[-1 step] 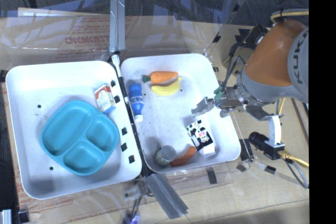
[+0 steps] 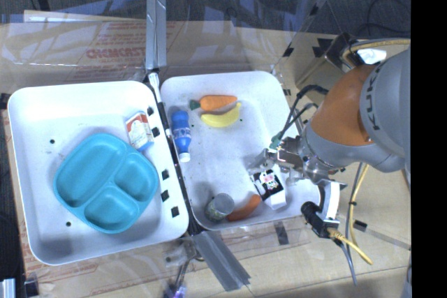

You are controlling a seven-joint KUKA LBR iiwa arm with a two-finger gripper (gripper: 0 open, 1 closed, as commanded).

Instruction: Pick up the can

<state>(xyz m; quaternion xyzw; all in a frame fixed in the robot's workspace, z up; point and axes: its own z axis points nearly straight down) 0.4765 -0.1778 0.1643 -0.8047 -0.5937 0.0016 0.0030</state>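
Your can [image 2: 219, 206] lies in the right bin [image 2: 230, 84], close to that bin's near wall and toward its left corner, with its round metal end facing up at the camera. An orange, sausage-shaped piece [image 2: 244, 208] lies just beside it on the right, touching or nearly touching it. The gripper [image 2: 269, 181] sits low over the same bin, near the right wall, a short way to the right of the can and apart from it. You cannot tell how it stands, wide or narrow, because its black and white parts blur together from this slant.

Farther back in the right bin you see a banana [image 2: 221, 118] with an orange carrot-like toy [image 2: 218, 102] lying against it, and a blue bottle [image 2: 181, 132] along the left wall. In the left bin [image 2: 42, 98] a blue divided tray [image 2: 106, 181] rests tilted, with a small red and white carton [image 2: 138, 129] just beyond its far edge. Both bins stand on the table [image 2: 84, 45].
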